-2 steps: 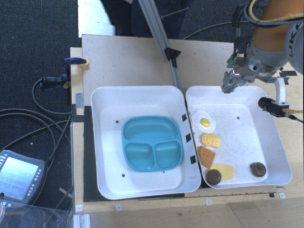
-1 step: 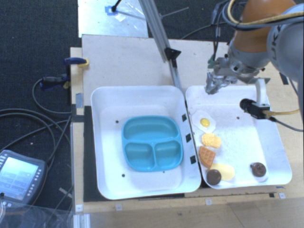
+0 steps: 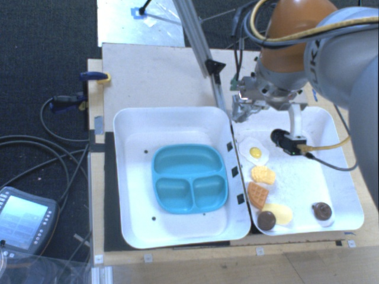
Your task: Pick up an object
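The right bin [image 3: 337, 158] holds several toy foods along its left side: a fried egg [image 3: 254, 152], a yellow piece [image 3: 263, 175], a waffle piece [image 3: 257, 194], a pale yellow lump [image 3: 282, 213] and a dark brown round [image 3: 266, 220]. A second brown round [image 3: 321, 211] lies near the bin's front right corner. My gripper [image 3: 244, 108] hangs over the back left corner of the right bin, above and behind the fried egg, with nothing seen in it.
The left bin [image 3: 133, 158] holds a blue divided plate [image 3: 190, 178]. A grey slanted pole [image 3: 195, 31] crosses behind the bins. A black part with a yellow cable [image 3: 288, 142] hangs from the wrist over the right bin. Cables and a pendant [image 3: 21, 218] lie at the left.
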Robot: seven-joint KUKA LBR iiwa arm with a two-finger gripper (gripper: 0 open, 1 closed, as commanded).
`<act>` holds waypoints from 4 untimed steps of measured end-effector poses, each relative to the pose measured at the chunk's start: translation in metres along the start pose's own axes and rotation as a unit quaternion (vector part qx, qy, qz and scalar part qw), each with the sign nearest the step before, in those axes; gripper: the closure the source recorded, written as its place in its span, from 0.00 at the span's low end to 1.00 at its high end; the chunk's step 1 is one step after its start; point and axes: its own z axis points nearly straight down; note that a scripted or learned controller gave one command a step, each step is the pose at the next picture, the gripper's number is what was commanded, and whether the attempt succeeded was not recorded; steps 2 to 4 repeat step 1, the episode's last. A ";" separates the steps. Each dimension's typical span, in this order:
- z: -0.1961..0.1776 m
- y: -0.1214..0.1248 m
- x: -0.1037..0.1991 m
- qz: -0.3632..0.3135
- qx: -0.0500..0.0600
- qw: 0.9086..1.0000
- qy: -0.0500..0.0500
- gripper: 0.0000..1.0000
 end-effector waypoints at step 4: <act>0.002 -0.012 0.062 0.000 0.000 1.000 0.000 1.00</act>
